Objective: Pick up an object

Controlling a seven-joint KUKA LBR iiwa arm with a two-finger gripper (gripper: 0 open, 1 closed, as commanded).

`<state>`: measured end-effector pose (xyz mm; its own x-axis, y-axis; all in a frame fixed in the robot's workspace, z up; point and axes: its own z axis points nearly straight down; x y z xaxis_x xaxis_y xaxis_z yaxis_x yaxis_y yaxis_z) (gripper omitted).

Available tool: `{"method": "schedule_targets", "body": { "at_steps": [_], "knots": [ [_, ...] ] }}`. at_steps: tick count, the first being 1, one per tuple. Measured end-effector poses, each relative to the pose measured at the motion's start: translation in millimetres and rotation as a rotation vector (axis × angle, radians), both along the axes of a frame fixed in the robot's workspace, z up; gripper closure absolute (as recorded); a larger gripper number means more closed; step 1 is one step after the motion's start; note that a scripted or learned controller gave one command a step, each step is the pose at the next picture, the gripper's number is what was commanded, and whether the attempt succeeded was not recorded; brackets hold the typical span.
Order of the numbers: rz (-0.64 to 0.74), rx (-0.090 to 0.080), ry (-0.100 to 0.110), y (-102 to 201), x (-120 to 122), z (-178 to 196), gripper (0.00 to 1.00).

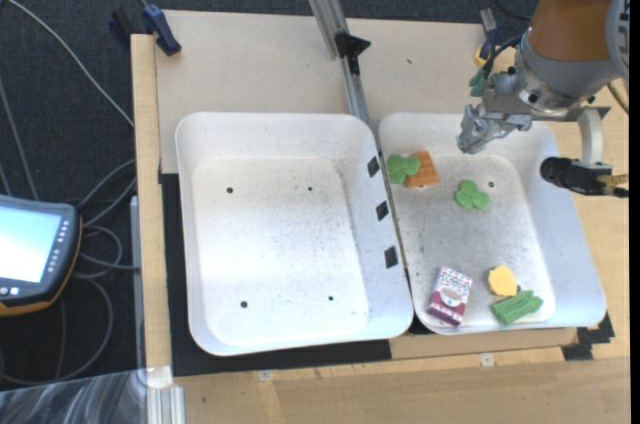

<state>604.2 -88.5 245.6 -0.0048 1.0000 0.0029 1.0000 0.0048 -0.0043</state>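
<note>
We cannot tell the state of our gripper [474, 140], which hangs above the right bin [560, 242], because the toys [472, 196] lie there.

I count two white bins [200, 152], three green pieces [403, 169], one orange block [424, 171], one yellow piece [502, 280], one small printed box [450, 296].

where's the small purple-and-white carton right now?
In the camera view, the small purple-and-white carton lies at the near edge of the right white bin, just left of the yellow piece and green toy.
</note>
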Motion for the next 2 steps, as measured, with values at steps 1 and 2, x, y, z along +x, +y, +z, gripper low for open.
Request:
{"method": "schedule_targets", "body": {
  "at_steps": [1,2],
  "knots": [
    [0.0,0.0,0.001,48.5,-24.6,-13.1,1.0],
    [0.0,0.0,0.001,93.5,-49.1,-23.0,1.0]
  ]
}}
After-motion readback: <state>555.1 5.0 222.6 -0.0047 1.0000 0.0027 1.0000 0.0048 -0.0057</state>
